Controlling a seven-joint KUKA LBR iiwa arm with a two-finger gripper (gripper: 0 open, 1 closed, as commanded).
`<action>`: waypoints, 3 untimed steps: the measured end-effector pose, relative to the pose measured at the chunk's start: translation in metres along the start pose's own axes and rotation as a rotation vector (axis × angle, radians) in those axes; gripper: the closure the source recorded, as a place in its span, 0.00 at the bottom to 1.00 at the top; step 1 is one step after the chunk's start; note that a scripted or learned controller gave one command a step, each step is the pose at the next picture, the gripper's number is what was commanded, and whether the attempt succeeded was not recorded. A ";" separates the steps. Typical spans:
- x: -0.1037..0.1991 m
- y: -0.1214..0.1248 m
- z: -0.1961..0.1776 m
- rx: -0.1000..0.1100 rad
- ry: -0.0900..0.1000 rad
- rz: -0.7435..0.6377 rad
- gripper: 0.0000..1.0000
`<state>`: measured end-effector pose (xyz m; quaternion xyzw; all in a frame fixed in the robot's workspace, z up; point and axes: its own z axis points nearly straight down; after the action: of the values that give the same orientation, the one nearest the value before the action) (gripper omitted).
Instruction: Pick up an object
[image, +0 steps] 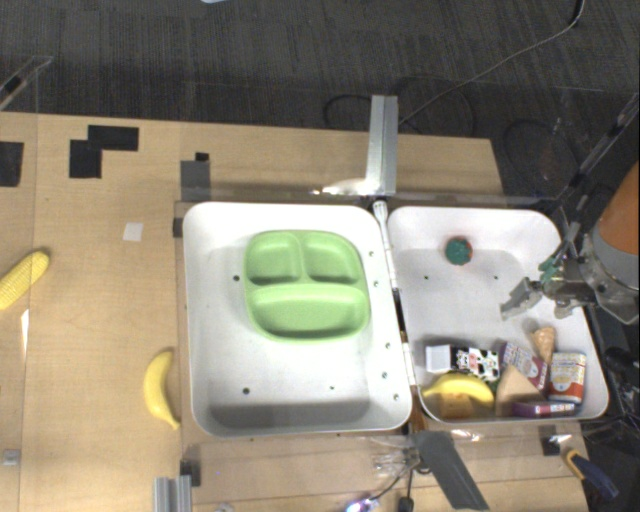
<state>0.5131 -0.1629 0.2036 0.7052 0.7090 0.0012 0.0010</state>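
My end effector (530, 297) hangs over the right bin (440, 225); whether it is apart or together, I cannot tell.
Left bin (215, 300): one green plate (305, 283). Right bin: one teal disc (458, 251), one banana (460, 390), several small packets (520, 365) along its near edge.

Arm (612, 240) cut off by right edge; gripper (528, 295) blurred, finger state unclear. Corn cob (20, 280) cropped at left edge.

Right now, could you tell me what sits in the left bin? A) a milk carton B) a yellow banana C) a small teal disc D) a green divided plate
D: the green divided plate lies in the left bin.
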 end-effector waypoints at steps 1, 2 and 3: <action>0.010 -0.021 0.092 -0.008 -0.003 0.015 0.00; 0.068 -0.001 0.106 -0.031 -0.015 -0.177 0.00; 0.073 -0.024 0.095 -0.004 -0.001 -0.190 0.00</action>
<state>0.4887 -0.0900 0.1085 0.6346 0.7728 0.0022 0.0028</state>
